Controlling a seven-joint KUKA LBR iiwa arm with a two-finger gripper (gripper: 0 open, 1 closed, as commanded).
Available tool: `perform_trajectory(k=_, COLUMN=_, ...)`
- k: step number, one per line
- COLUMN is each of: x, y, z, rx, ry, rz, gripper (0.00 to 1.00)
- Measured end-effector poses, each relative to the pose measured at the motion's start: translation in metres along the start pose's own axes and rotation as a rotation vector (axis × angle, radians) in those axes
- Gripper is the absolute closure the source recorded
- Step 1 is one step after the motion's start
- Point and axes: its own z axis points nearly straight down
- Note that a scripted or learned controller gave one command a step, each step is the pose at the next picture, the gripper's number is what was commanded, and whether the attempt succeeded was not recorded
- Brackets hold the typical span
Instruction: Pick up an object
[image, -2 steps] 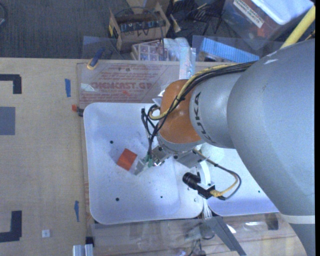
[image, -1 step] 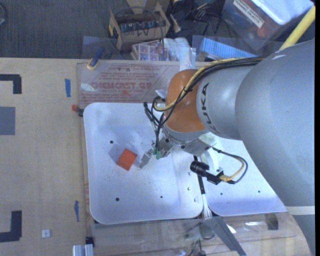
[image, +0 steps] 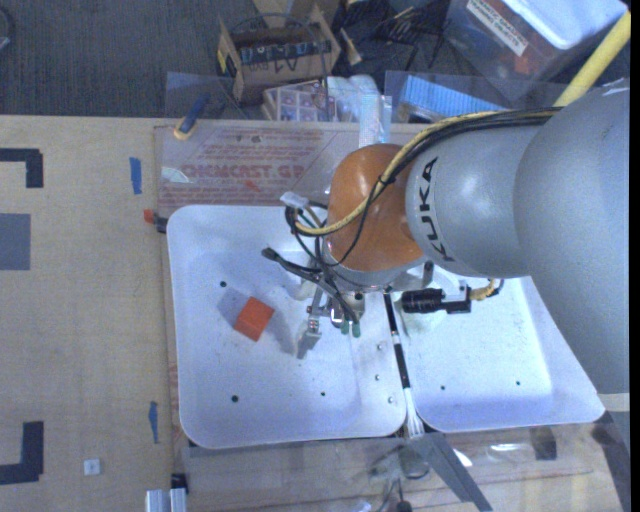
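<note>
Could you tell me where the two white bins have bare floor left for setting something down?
In the left bin, the front strip below the orange block and gripper is bare. The right bin has bare floor along its front edge. Crowded: the left bin's middle, and the divide under the arm.

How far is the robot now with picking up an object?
Done: the gripper hangs over the left bin. In hand: nothing is seen between its fingers. Left: the orange block lies on the bin floor, left of the gripper and apart from it, not yet grasped or lifted.
</note>
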Motion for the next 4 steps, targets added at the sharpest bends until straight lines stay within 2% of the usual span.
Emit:
perform_trajectory(k=1, x=-0.001, y=0.000, z=-0.012, rx=-0.004, ry=-0.003, rz=0.003, gripper=1.00)
perform_trajectory(k=2, x=0.061, y=-0.067, z=-0.095, rx=0.007, ry=0.014, rz=-0.163, gripper=1.00)
perform_trajectory(k=3, x=0.069, y=-0.137, z=-0.136, rx=0.007, ry=0.009, rz=-0.132, gripper=1.00)
perform_trajectory(k=4, x=0.042, y=-0.113, z=-0.148, rx=0.007, ry=0.007, rz=-0.001, gripper=1.00)
